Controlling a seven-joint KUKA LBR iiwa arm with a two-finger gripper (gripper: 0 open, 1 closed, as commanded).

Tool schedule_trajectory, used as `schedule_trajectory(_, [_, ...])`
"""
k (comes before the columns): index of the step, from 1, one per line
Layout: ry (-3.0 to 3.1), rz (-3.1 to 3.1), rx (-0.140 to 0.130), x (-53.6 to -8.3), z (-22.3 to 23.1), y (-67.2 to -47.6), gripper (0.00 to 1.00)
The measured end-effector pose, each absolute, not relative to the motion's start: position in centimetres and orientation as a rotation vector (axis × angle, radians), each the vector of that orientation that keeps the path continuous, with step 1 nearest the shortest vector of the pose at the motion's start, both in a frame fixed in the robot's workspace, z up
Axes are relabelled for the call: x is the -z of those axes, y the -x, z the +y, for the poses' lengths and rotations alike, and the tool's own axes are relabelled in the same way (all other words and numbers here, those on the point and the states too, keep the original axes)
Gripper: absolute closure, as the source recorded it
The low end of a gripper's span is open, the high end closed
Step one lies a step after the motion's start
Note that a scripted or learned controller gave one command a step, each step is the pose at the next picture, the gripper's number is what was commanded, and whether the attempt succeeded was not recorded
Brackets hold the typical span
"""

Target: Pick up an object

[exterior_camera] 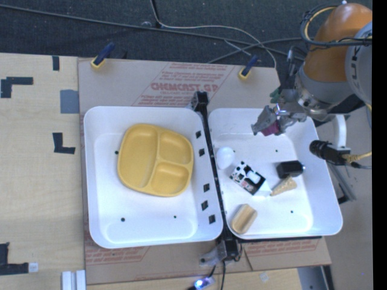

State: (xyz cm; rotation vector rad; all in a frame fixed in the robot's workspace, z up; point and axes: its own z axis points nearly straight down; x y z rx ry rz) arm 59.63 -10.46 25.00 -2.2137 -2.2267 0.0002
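End effector [270, 124] over far part of right bin [320, 222]; finger state: cannot tell. Black block [289, 168] lies nearer, slightly right; long axis roughly left-right.

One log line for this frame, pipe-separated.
gripper: above right bin rear | grasp: unconfirmed | right bin: black block, wedge, bread-like piece | left bin: yellow divided plate
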Motion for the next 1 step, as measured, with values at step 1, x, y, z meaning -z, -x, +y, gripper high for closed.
schedule_trajectory(1, [2.214, -2.226, -0.002, -23.74, -5.26, -59.46, 1.00])
